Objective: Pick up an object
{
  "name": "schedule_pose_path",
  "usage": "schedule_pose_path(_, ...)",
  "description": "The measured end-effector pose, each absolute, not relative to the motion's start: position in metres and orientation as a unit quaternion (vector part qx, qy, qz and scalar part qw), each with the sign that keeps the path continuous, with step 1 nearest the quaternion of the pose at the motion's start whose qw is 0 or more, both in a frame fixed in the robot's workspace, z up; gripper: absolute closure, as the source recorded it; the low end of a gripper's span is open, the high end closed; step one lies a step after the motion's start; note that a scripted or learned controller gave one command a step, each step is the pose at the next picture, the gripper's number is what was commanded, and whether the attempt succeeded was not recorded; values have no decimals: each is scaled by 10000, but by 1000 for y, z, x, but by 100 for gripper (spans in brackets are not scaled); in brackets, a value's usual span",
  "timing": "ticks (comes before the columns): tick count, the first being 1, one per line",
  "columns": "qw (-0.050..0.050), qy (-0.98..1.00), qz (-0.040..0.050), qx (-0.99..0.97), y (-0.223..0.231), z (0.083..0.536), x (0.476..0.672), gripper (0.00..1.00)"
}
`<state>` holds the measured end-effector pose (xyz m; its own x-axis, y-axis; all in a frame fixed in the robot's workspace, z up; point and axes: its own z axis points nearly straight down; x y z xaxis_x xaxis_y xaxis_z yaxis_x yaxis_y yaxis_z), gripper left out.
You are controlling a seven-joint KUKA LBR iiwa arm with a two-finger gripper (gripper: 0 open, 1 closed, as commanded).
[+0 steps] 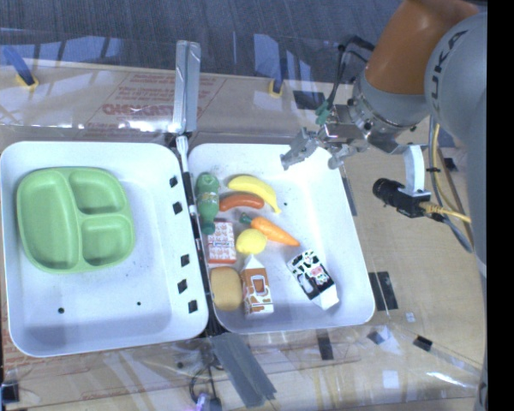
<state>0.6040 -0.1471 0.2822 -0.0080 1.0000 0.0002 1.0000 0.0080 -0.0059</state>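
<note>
Left bin [34,324] is holding a green divided plate [75,218]. Right bin [347,255] is holding banana [254,189], carrot [271,229], milk carton [313,278]; its right side is sitting bare. Gripper [313,148] is hovering released over its top edge.

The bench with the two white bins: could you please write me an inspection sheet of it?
Surface: left bin and right bin side by side.
Job's things: in the right bin, banana, carrot, sausage, green bottle, lemon, cow-print carton, brown carton, bread, red-white packet.
Clutter: green divided plate in the left bin.
Grippers: gripper over the right bin's far edge, holding nothing.
Cables: yellow cables beside the arm.
Surroundings: cardboard behind the bins.
</note>
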Motion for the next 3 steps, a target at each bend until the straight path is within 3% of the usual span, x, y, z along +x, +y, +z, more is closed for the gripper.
schedule_pose_path(1, 26, -6848, 21, -7287, -129, 133, 652, 0)
schedule_pose_path(2, -39, -7428, -56, -6694, -147, 101, 636, 0)
schedule_pose_path(3, -39, -7440, -55, -6681, -146, 111, 637, 100)
